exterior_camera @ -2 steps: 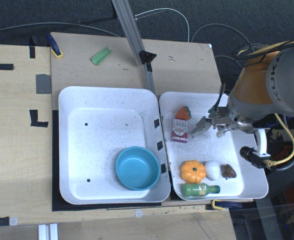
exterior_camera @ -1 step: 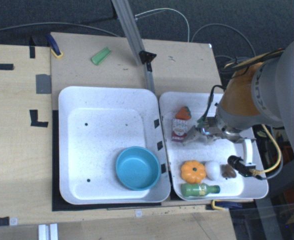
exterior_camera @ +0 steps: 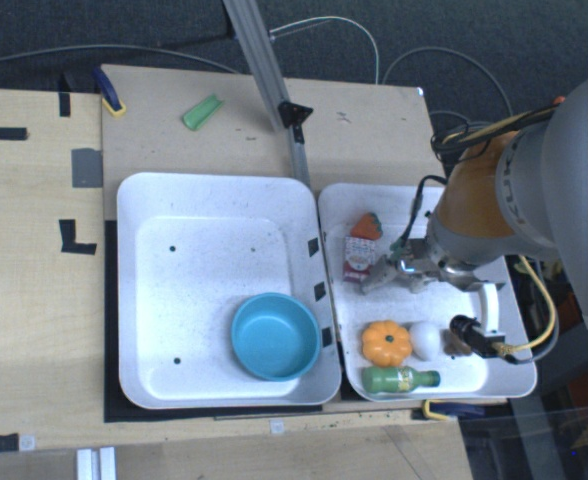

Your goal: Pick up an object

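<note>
The arm's jaws [exterior_camera: 392, 271] hang low in the right-hand bin [exterior_camera: 506, 383], just right of a red-and-white packet [exterior_camera: 360, 251] whose long axis runs up and down the view; whether they are spread or pressed together cannot be told. An orange pumpkin [exterior_camera: 386, 342], a white ball [exterior_camera: 426, 340] and a green bottle [exterior_camera: 398, 379] lie nearer the front rim, while a blue bowl [exterior_camera: 275, 335] sits in the left bin [exterior_camera: 154, 268].

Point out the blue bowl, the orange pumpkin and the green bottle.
blue bowl [exterior_camera: 274, 335]: camera view, on the bowl's inner floor, in the left bin.
orange pumpkin [exterior_camera: 386, 343]: camera view, on the middle of its ribbed top, in the right bin.
green bottle [exterior_camera: 398, 379]: camera view, on its body, lying on its side.
</note>
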You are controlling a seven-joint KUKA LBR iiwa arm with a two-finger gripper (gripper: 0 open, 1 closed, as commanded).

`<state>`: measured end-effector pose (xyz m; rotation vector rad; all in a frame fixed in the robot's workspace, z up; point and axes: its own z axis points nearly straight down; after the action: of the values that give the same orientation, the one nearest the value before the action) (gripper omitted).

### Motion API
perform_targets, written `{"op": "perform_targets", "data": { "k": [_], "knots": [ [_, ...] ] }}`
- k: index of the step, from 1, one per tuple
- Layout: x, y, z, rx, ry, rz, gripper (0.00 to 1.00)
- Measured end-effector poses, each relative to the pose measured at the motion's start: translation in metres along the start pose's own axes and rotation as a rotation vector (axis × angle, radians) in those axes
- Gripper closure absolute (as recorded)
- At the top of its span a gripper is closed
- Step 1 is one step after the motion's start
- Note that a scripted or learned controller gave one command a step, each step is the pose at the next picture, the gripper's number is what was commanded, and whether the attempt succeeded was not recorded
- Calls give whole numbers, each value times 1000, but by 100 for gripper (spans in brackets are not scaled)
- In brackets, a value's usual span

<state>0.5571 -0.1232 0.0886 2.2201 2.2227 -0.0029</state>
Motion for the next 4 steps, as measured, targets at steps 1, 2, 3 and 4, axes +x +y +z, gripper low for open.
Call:
{"op": "perform_targets", "data": {
  "k": [1,2,3,4],
  "knots": [
    [1,0,-10,1,2,-1,100],
    [6,0,-72,-5,1,-1,100],
    [12,4,-133,-7,0,-1,100],
    [12,5,-187,-6,0,-1,100]
  ]
}}
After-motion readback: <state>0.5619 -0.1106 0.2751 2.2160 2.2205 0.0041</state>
